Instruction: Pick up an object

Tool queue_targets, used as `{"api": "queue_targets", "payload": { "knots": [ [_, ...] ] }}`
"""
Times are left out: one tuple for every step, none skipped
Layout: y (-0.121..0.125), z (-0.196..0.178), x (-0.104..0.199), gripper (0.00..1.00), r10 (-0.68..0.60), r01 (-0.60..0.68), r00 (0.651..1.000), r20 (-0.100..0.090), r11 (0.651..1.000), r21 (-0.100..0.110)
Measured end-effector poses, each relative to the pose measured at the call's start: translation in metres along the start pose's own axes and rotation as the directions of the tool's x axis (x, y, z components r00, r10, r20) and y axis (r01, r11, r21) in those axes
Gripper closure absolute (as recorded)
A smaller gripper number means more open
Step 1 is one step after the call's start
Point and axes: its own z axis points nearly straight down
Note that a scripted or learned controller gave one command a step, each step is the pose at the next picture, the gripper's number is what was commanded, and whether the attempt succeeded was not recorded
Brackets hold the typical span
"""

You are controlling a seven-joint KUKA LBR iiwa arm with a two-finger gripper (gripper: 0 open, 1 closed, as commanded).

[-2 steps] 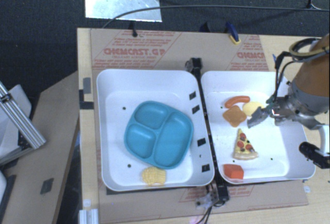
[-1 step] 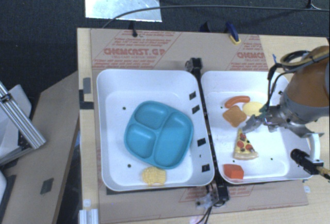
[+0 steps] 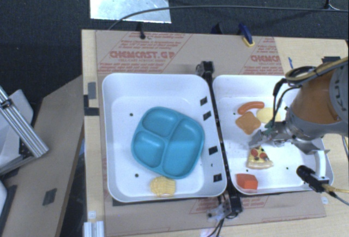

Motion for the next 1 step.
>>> {"api": "queue_targets", "payload": {
  "knots": [
    [0.0015,-0.0134,-0.0005,1.0,0.0,0.0,1.0,0.001,1.0,-0.005]
  ]
}}
